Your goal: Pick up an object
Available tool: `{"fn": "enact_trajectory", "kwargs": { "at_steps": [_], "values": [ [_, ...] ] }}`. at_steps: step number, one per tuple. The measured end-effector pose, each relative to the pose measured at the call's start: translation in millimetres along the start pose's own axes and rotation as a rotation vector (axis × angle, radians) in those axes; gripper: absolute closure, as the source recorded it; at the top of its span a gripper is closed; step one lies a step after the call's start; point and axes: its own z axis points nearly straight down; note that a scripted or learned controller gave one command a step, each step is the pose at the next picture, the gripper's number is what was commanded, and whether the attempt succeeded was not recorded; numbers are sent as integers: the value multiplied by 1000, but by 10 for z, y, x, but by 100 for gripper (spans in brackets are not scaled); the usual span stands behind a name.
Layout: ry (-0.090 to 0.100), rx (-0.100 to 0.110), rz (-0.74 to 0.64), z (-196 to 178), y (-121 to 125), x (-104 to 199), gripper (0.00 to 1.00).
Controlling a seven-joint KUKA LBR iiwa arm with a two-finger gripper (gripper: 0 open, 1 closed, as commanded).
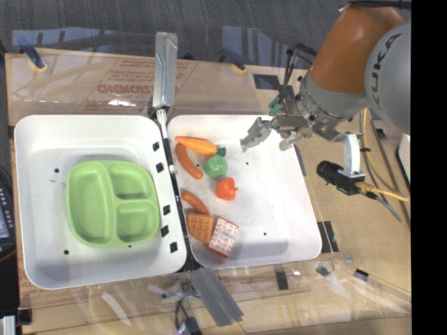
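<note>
Carrot [196, 145], tapered glossy orange plastic, lies apart from the gripper [269, 136].

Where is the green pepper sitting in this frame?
The green pepper lies in the right bin, toward its left side, just below the carrot and above the red tomato.

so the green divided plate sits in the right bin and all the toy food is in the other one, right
Not quite. In the camera view the green divided plate sits in the left bin, not the right. The toy food, such as the carrot and waffle, lies in the right bin.
</note>
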Motion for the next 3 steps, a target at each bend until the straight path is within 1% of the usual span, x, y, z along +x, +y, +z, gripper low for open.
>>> {"fn": "enact_trajectory", "kwargs": {
  "at_steps": [1, 2, 3],
  "values": [
    [0, 4, -87, 1215, 114, 374, 0],
    [0, -3, -37, 1980, 103, 140, 0],
    [0, 1, -42, 1902, 98, 137, 100]
  ]
}}
